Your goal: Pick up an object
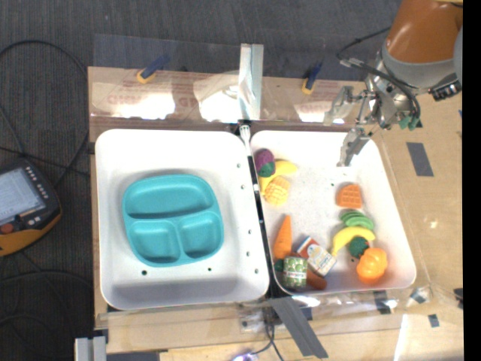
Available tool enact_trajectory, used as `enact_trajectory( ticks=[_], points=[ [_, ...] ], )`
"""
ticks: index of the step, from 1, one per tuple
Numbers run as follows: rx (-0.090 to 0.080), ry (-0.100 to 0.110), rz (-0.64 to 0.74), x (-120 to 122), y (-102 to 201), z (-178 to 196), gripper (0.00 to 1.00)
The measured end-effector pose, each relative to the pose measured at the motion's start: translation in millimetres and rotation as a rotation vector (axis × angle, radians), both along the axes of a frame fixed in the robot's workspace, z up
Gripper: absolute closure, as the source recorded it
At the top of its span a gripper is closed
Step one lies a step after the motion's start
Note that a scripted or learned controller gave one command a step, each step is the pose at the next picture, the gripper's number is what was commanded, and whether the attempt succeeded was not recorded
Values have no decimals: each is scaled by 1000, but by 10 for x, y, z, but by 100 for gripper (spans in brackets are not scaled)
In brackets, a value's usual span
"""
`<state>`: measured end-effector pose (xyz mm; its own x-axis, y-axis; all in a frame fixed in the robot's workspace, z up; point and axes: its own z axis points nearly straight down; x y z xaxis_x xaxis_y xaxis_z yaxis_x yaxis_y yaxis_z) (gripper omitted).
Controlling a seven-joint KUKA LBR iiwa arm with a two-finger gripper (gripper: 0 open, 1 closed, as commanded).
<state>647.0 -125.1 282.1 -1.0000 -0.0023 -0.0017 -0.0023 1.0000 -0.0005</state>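
The right bin (391, 194) holds several toy foods: a purple piece (264, 160), a yellow piece (285, 168), a yellow ridged piece (276, 191), an orange carrot (282, 235), an orange ridged piece (349, 195), a green piece (355, 219), a banana (347, 238), an orange fruit (372, 265), a small carton (320, 259) and a green can (294, 271). My gripper (352, 147) hangs over the bin's far right part, just above the orange ridged piece and apart from it. Nothing shows in its grasp.
The left bin (113, 164) holds a teal divided tray (174, 216). A divider wall (254, 201) runs between the two bins. The arm's orange band (425, 21) and wrist stand over the bench's far right corner. A handheld device (22, 198) lies on the floor at left.
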Motion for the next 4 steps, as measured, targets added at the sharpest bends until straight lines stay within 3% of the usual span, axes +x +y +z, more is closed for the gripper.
enact_trajectory(
  ticks=[1,2,3,4],
  points=[
    [-1,2,126,-254,-227,-1279,0],
    [-3,-9,167,-554,-737,-1925,0],
    [-4,-12,155,-1167,-636,-1915,0],
    [-7,-9,192,-845,-443,-1920,0]
  ],
)
